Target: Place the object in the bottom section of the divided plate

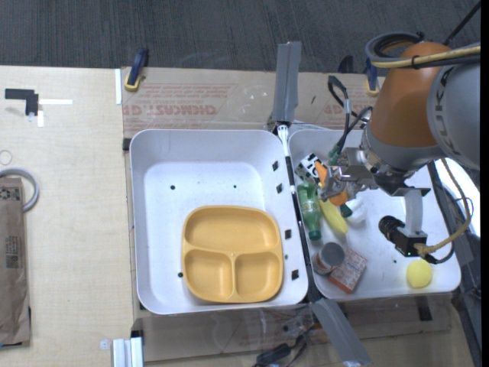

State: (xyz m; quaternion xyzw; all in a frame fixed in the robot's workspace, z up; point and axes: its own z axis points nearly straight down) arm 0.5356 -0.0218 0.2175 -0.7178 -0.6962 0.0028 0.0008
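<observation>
Camera view: green bottle [309, 209] beside banana [334, 216], near claw [336, 183].

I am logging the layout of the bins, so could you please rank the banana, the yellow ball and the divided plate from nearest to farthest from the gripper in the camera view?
From the gripper:
1. Banana, just below it in the right bin.
2. Yellow ball, in the right bin's lower right corner.
3. Divided plate, in the left bin.

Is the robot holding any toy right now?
Cannot be told: the end effector hangs over the green bottle and yellow banana, its tips hidden among them.
</observation>
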